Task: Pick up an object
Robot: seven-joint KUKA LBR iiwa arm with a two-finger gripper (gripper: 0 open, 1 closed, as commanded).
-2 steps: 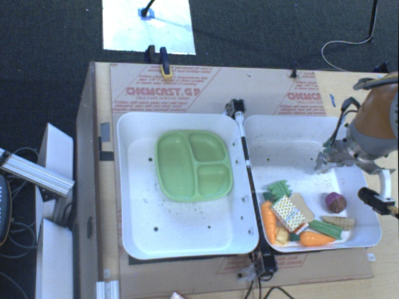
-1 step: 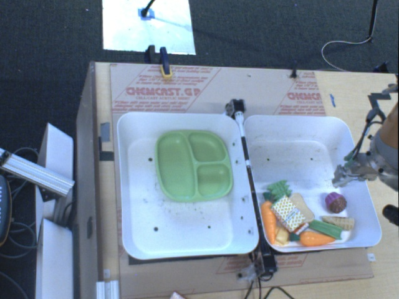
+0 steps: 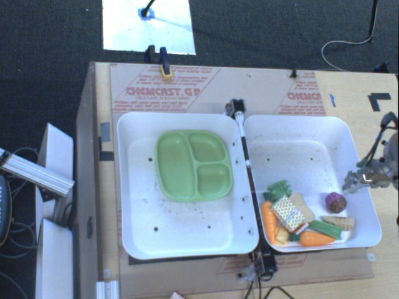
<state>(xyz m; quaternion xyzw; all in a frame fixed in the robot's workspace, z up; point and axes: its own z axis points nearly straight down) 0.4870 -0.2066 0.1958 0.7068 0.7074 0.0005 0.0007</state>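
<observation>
The right white bin (image 3: 299,132) holds a pile of toy food in its near corner: an orange carrot (image 3: 269,222), a checkered cracker box (image 3: 288,212), green leafy pieces (image 3: 277,189), a green bean (image 3: 325,228), another orange piece (image 3: 313,238), a tan stick (image 3: 340,222) and a dark purple round item (image 3: 335,201). My gripper (image 3: 356,180) hangs at the bin's right rim, just right of and above the purple item, with nothing visibly between its fingers.
The left white bin (image 3: 143,229) carries a green three-compartment plate (image 3: 193,166). A dark divider (image 3: 244,161) runs between the bins. Cables and clamps sit at the bench's far edge (image 3: 163,61).
</observation>
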